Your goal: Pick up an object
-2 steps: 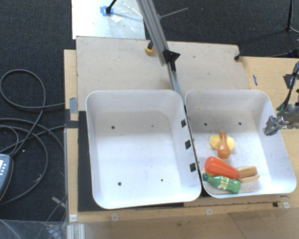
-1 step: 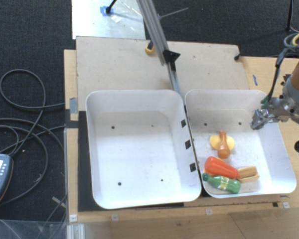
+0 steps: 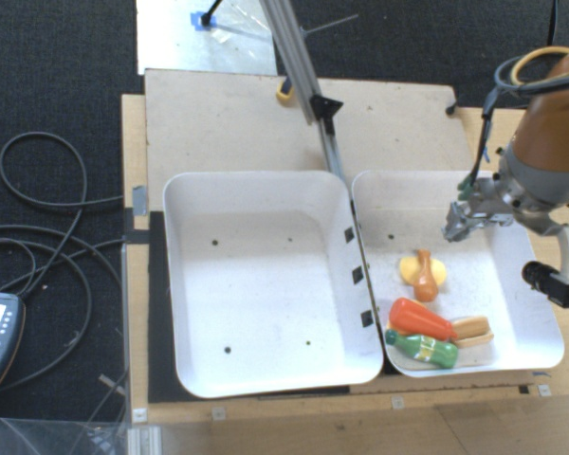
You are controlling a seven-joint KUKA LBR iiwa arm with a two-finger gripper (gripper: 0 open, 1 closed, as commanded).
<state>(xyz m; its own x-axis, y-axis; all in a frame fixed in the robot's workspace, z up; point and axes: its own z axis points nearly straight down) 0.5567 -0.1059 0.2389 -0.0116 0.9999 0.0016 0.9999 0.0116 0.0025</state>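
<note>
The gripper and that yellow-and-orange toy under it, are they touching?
Apart. The camera view shows bare white bin floor between the gripper and the yellow-and-orange toy.

No legible text or labels

Two shallow white bins: left bin [image 3: 185, 254] and right bin [image 3: 536, 335]. One yellow toy [image 3: 434, 271], one orange chicken-leg toy [image 3: 424, 278], one red-orange carrot toy [image 3: 419, 318], one green bottle toy [image 3: 423, 348], one tan bun-shaped toy [image 3: 472, 330].
</note>
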